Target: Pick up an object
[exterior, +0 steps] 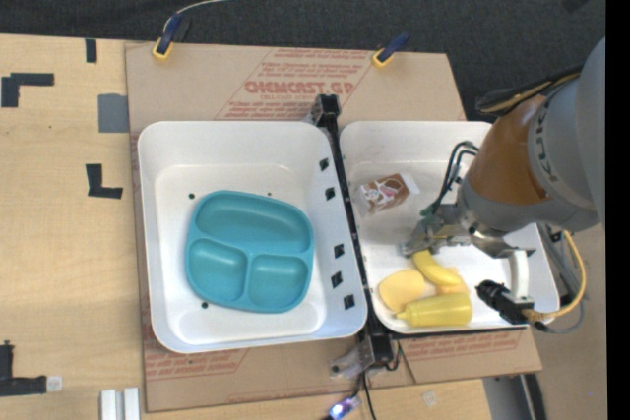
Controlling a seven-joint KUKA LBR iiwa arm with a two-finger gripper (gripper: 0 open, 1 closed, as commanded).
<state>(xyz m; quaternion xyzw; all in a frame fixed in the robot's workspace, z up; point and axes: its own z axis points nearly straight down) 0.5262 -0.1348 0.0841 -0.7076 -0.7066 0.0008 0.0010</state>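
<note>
Cardboard (red print, perhaps "CHEMCAST").

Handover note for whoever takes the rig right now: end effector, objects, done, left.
End effector: down in the right bin, just above the yellow banana-shaped toy; whether it is open or shut can't be read from this view, and no object is visibly held.
Right bin also holds a pale yellow round piece, a yellow block at the near edge, and a small brown-and-white packet.
Left bin: a teal divided plate.
Done: arm positioned over the toys.
Left: grasp one and lift.
</note>
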